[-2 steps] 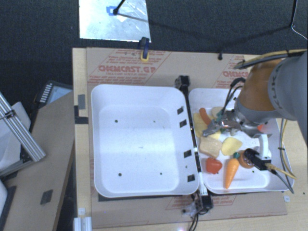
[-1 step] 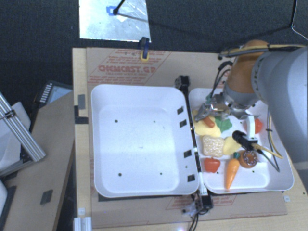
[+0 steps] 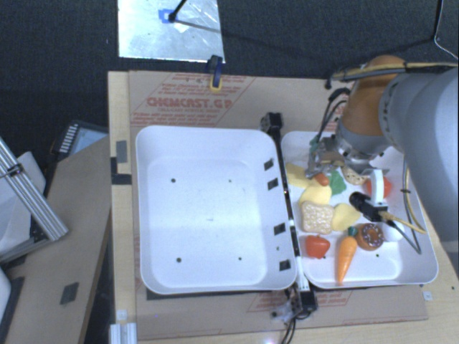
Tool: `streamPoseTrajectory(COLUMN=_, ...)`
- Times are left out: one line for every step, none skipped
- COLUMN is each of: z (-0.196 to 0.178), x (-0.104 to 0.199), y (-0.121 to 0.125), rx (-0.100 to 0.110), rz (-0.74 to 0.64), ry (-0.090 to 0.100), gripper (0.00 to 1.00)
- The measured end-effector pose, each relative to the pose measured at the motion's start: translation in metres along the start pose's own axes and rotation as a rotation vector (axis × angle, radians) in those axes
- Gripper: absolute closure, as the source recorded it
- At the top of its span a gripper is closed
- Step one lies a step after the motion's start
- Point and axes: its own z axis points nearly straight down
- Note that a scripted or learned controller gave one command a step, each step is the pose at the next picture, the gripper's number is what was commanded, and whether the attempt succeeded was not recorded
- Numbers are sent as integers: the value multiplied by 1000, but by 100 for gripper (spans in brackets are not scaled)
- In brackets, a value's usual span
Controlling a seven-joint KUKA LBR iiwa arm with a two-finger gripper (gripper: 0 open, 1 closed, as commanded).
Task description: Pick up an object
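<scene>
Whether the jaws are spread or pressed together cannot be told, since the grey arm with its orange band (image 3: 401, 106) covers the gripper (image 3: 324, 165) from above as it hangs low over the far part of the right-hand shallow white bin (image 3: 416, 264).

Two such bins sit side by side; the left-hand white bin (image 3: 208, 213) lies just beside the right one, touching along a shared edge. All the toy food is heaped in the right bin, probably so every try draws from one pile.

Within that bin, counted: one orange plastic carrot (image 3: 345, 258) at the near side, one tan bread slice (image 3: 317, 216) at its middle, one brown doughnut (image 3: 370, 236) beside the carrot, one red tomato-like piece (image 3: 317, 246) near the bread. The yellow and green pieces below the gripper are the likeliest target.
</scene>
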Motion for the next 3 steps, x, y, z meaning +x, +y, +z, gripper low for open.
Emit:
streamPoseTrajectory(z=-94, x=51, y=8, rx=-4, rz=-3, ry=2, gripper=100)
streamPoseTrajectory(z=-122, x=174, y=15, rx=0, rz=-10, ry=7, gripper=100)
streamPoseTrajectory(z=-86, x=152, y=9, rx=7, rz=6, ry=-1, gripper=100)
